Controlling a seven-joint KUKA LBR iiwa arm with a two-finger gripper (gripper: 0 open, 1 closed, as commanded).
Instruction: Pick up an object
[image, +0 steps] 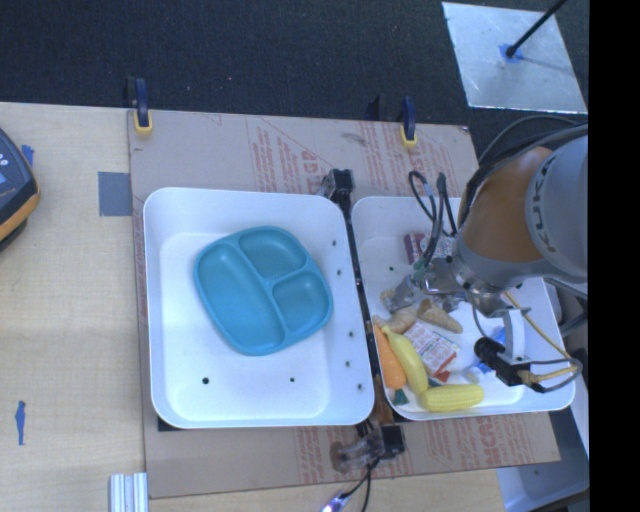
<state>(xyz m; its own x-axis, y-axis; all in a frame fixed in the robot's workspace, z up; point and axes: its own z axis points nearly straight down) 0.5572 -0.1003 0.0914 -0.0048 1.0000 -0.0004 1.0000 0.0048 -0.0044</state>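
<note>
The right bin (372, 222) holds a heap of small items: an orange carrot-like piece (390, 364), a yellow banana-like piece (409, 361), a yellow corn-like piece (452, 398), a red and white packet (434, 349) and some tan pieces (437, 316). My gripper (412, 292) is low over this heap near the bin's middle, under the grey arm and its orange band (503, 212). Nothing shows clearly between its fingers.
The left bin (165, 310) holds a blue divided plate (263, 289). Cables loop around the arm on the right. Clamps stand at the back edge of the cardboard, and a yellow-edged device lies at the far left of the bench.
</note>
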